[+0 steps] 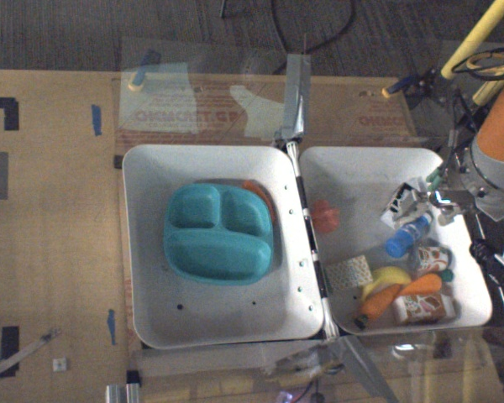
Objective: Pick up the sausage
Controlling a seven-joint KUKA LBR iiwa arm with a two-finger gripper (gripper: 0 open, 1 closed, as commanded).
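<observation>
The approach step is in hand: the gripper (437,196), whose opening I cannot tell, hovers over the right bin's (378,159) far-right part, well apart from the reddish piece that I take for the sausage (323,217) at its left wall, so the next move calls for travel left across the bin.

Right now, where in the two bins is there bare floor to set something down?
Left bin: a bare strip below the teal tray, another along its left. Right bin: bare floor across the top, above the blue bottle. Its lower right corner is crowded: banana, carrot, small cartons. The gripper hangs over the right side.
</observation>
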